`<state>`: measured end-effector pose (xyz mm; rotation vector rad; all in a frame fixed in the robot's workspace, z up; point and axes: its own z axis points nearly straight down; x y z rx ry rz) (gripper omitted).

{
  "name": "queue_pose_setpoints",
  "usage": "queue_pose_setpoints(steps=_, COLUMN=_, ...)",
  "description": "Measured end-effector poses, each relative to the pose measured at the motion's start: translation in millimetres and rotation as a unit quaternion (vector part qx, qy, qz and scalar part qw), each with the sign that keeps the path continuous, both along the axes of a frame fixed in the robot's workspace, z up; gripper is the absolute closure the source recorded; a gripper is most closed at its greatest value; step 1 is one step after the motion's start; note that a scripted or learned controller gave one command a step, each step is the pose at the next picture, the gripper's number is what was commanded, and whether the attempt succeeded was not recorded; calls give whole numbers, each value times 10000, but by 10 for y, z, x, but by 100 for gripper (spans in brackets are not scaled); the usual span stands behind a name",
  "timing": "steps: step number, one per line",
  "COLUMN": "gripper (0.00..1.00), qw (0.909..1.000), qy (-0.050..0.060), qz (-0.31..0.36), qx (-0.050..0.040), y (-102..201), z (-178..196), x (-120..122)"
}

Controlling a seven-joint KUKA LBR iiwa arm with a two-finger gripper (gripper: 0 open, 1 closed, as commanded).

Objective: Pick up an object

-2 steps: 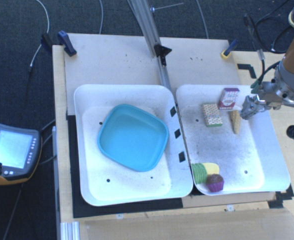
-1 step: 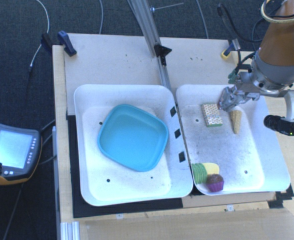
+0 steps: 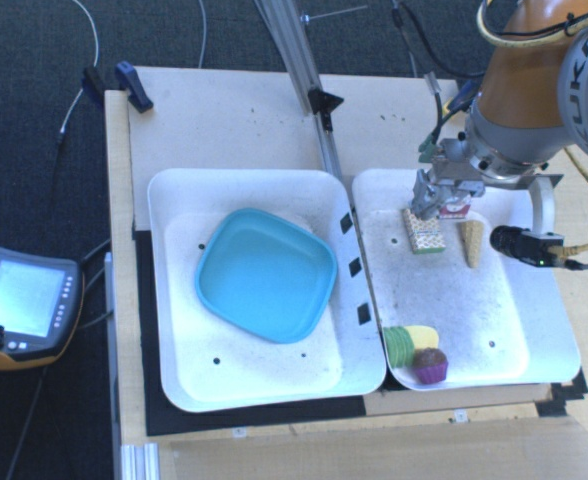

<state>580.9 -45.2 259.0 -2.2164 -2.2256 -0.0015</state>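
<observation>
The claw [image 3: 432, 196] hangs low over the right bin [image 3: 534, 358], up near the bin's far end. Just under it, toward 6 o'clock, lies a small dotted block [image 3: 425, 233]. The block's top end sits right at the claw's tips, so close that they may be touching, but it is hard to tell. It is also too hard to see how wide the claw is open, or if it has hold of anything. The block's long side runs from about 11 o'clock to 5 o'clock. A little cone [image 3: 471, 241] lies beside the block, toward 3 o'clock, pointing down at 6 o'clock. Both are near the claw, and the block looks nearest, so it seems the easy one to grab. A yellow and green toy [image 3: 407, 341] and a purple one [image 3: 431, 366] sit far off at the bin's near edge. The left bin [image 3: 174, 208] holds a blue plate [image 3: 266, 274].
</observation>
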Motion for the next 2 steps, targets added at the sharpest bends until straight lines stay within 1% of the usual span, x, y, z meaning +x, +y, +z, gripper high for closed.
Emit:
queue_pose_setpoints(steps=1, gripper=100, qw=10000, qy=3, qz=4, qx=0, y=541, z=-79, x=73)
queue_pose_setpoints(steps=2, gripper=100, qw=10000, qy=-2, qz=3, qx=1, y=1054, z=-54, x=212)
